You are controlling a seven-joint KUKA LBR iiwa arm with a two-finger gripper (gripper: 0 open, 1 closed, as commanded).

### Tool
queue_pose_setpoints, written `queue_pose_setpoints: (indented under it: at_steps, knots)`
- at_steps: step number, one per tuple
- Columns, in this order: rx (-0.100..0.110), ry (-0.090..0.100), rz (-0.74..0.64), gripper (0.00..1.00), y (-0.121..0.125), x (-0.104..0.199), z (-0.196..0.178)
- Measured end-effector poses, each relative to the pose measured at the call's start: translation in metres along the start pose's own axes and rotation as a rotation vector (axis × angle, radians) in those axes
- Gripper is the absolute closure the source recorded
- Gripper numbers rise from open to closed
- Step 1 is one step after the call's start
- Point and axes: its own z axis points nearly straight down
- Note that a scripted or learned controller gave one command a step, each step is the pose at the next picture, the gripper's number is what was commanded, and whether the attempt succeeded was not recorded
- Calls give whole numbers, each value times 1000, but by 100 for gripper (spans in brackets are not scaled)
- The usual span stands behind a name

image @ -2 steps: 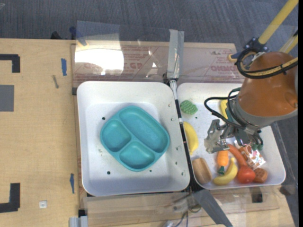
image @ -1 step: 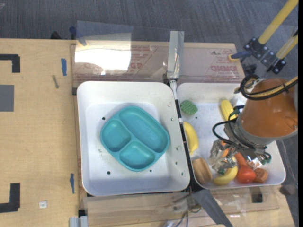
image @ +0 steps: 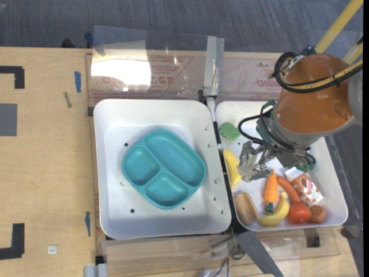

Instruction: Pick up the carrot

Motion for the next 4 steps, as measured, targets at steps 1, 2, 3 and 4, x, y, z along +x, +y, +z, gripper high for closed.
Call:
queue_pose_setpoints:
  at_steps: [1,2,3,4]
  knots:
    - [-1,7,-171,100,-74,34,9]
    - [-1,5,-174,0,-72,33,9]
    - [2,3,-64,0,-54,37,100]
    - [4,-4,-65,100,-54,34,88]
